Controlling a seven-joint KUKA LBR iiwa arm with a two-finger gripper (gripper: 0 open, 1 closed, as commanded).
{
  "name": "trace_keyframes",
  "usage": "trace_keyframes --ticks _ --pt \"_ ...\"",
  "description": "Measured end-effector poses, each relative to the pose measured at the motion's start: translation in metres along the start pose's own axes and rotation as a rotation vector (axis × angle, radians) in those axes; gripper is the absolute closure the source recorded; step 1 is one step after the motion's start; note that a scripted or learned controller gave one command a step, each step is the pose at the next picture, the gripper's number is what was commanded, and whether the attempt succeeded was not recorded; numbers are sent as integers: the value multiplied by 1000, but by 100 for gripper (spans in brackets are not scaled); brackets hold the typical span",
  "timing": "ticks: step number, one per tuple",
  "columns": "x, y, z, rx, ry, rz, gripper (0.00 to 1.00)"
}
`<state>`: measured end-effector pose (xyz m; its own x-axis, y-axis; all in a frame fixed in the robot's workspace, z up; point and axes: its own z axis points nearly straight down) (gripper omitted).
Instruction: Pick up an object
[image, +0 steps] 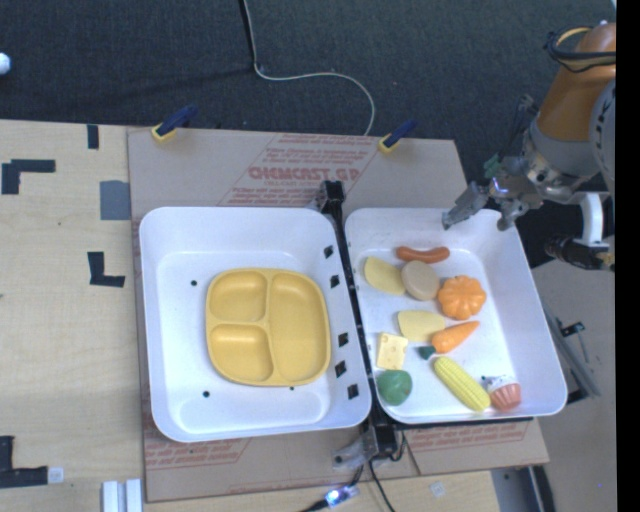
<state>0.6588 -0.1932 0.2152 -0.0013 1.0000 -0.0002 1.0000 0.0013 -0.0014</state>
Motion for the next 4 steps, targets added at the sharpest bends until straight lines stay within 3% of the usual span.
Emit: trace_keyframes --ticks 1,2,3,4 --pt "41 8 138 5 1 -4 0" --pt "-10 9 130 -2 -2 3 0" --pt "69 10 131 1 3 -6 0" --pt "102 -16 131 1 1 -2 0"
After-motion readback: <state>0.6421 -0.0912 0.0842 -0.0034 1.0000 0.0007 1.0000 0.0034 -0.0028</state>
